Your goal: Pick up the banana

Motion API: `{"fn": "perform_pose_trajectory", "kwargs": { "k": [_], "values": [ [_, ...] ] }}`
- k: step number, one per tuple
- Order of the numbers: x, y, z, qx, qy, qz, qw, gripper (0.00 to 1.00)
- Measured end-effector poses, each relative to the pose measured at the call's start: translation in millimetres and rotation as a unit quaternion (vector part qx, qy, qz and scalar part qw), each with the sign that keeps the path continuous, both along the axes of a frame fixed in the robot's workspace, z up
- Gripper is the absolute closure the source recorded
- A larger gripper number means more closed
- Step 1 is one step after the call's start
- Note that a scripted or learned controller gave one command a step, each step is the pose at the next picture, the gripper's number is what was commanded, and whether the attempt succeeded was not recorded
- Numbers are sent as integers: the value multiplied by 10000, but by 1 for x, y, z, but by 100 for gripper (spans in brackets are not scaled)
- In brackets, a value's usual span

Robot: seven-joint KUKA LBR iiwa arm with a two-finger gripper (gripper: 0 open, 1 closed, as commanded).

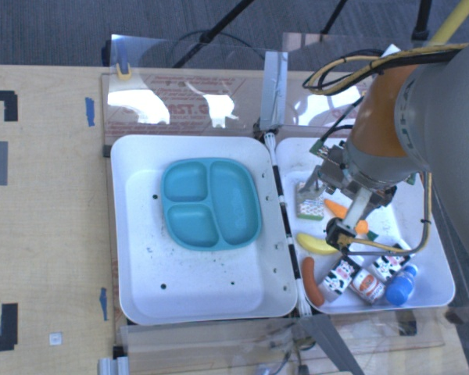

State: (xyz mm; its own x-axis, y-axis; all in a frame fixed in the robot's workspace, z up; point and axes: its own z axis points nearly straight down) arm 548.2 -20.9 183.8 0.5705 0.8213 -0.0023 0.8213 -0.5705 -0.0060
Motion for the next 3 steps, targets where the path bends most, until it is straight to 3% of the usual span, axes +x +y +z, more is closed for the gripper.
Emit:
{"fn": "perform_pose_trajectory", "kwargs": {
  "k": [1,2,3],
  "values": [
    [-47,51,0,-10,8,-1605,9870,0],
    [-10,29,207,-15,-19,-727,9974,0],
    [-32,16,3,-9,-8,-795,9968,0]
  ]
}}
